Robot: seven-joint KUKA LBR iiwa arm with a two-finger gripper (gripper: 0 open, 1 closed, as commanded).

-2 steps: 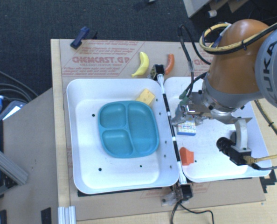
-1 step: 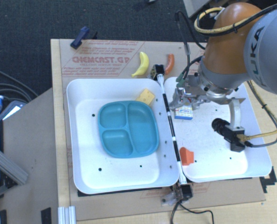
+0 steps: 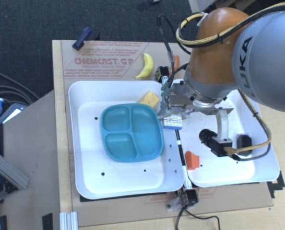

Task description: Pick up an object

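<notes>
Arm [image 3: 248, 47] reaches in from the right, wrist low over the seam between the two white bins. Claw [image 3: 172, 115] sits at that seam, toward the far end, just over the left bin's [image 3: 85, 157] right rim.

Claw state: cannot tell. The wrist body covers it from above, so how far it is open, and whether it has hold of anything, is not readable.

Things that could be picked:
- yellow block [image 3: 149, 99], far right corner of the left bin, just beside the claw on its left (touching or not, unclear)
- blue divided plate [image 3: 132, 132], flat in the middle of the left bin, three compartments, right edge near the claw
- orange block [image 3: 192, 160], right bin [image 3: 219, 171], close to its left wall on the near side, apart from the claw

Outside both bins: banana [image 3: 145, 66] on the worktop [image 3: 99, 61] beyond the far rim; small blue object [image 3: 82, 38] at the worktop's far left corner
</notes>
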